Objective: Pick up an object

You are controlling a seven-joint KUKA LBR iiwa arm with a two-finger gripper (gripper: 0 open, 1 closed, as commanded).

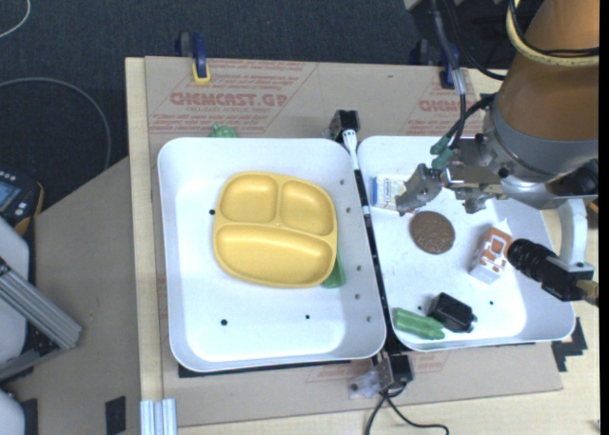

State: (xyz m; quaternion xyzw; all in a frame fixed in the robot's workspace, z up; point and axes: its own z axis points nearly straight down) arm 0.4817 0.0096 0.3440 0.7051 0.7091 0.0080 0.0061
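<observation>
The grey arm [547, 128] reaches in from the right, end effector [419, 190] lowered.

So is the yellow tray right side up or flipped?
Right side up: the yellow tray shows its three hollow compartments facing up, lying flat in the left bin.

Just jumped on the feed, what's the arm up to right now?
The arm reaches in from the right, with its gripper over the upper left part of the right bin. It hangs near a small white and blue packet and just above a round brown disc. Nothing visibly sits between its fingers. An orange and white box, a green piece and a black piece also lie there. The left bin holds a yellow divided tray.
</observation>
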